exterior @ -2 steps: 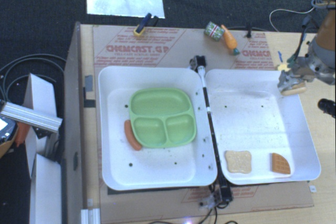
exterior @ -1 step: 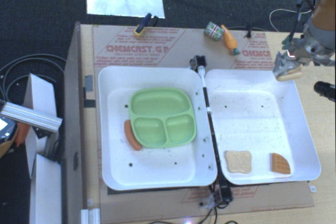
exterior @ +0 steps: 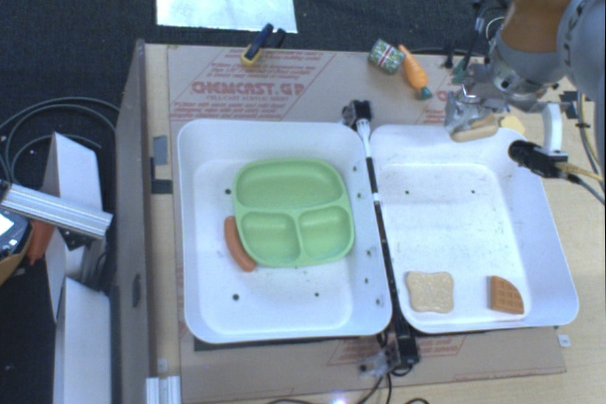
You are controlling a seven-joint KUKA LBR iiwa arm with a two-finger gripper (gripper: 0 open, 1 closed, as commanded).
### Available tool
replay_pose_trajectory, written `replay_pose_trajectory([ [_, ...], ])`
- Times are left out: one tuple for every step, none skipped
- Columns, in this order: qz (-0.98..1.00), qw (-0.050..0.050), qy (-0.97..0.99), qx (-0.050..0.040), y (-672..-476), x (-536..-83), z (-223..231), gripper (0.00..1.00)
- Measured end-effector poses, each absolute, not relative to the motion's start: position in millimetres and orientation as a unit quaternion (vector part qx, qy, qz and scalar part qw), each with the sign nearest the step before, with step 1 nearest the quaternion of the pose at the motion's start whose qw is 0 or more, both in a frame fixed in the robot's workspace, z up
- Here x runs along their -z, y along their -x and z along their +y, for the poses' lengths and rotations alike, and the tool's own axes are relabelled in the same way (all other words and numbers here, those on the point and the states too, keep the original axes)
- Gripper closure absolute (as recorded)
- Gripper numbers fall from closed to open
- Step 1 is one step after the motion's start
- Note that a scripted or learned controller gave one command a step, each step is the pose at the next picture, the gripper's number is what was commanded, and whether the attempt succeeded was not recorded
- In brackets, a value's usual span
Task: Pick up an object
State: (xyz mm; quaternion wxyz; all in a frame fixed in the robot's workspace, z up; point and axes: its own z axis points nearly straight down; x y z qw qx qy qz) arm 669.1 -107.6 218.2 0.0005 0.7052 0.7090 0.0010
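**Gripper at the back edge of the right bin, a pale piece under its tip**

While the arm (exterior: 554,5) reaches in from your right, its gripper (exterior: 471,114) sits just above the back rim of the right bin (exterior: 473,203), near that bin's far right corner. A pale tan piece (exterior: 476,130) lies right at the tip of the gripper, but you cannot tell from this slanted view whether the fingers are closed on it or only resting over it; it may be a toy food item, though it is too small to be sure.

Inside the right bin you see a slice of toast (exterior: 430,291) near the front wall, and an orange waffle-like wedge (exterior: 506,295) just to its right, the two apart from each other.

In the left bin (exterior: 208,203) a green divided plate (exterior: 293,211) lies flat in the middle, with a sausage (exterior: 239,244) touching its left front edge.

Behind the bins, on the bench (exterior: 284,85), a small green can (exterior: 386,55) and a carrot (exterior: 414,71) lie side by side, well behind the right bin's back left corner. A yellow and black clip (exterior: 261,44) rests near the bench's back edge, further left.
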Motion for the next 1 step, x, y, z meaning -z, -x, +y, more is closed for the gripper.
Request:
replay_pose_trajectory([
  [0.709,0.000,-0.705,-0.0010,-663.5,-207.2,-37.3,1.00],
])
